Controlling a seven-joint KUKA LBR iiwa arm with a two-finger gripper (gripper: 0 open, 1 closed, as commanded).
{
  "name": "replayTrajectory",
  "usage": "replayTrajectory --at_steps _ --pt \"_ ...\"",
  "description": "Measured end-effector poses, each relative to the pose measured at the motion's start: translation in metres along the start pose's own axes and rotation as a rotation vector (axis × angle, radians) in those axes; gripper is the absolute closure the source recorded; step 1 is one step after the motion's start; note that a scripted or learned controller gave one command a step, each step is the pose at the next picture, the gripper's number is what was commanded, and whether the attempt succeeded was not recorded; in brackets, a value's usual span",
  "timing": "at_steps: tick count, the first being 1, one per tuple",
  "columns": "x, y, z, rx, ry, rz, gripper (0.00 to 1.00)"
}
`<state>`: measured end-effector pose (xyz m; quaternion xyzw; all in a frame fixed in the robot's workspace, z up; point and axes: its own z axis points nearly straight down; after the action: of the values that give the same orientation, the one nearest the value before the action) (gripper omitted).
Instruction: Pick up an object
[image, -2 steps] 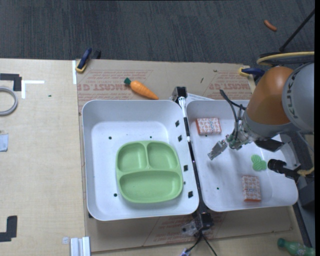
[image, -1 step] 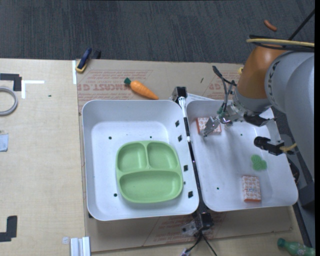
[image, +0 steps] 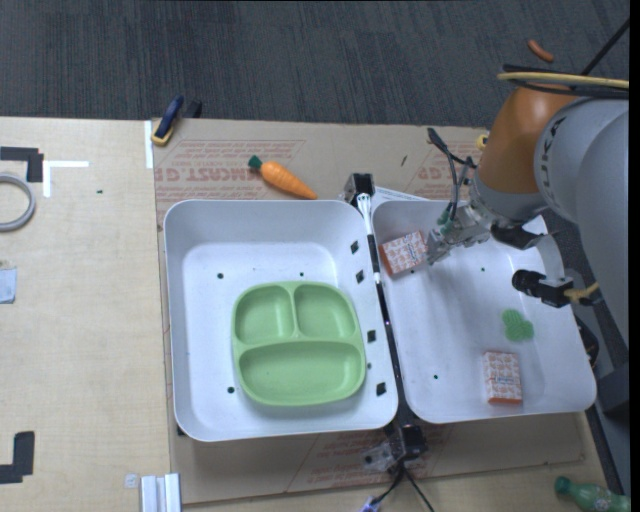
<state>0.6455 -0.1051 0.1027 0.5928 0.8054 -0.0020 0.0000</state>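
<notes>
Mirrored red lettering across the cardboard sheet under the bins, too reversed and faint to read. Small red-and-white packet in the right bin, upper left corner, print illegible; second similar packet near the lower right, print also illegible. Claw low, just beside the first packet; grip state impossible to tell. Green divided plate in the left bin. Toy carrot on the cardboard. Pale wooden bench, dark carpet beyond.
</notes>
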Motion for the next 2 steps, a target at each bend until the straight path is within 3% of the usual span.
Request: replayTrajectory --at_steps 1,2 --pt "0.0 0.0 0.0 0.0 0.0 0.0 0.0" --pt "0.071 0.036 -0.09 -0.003 0.001 0.193 0.0"
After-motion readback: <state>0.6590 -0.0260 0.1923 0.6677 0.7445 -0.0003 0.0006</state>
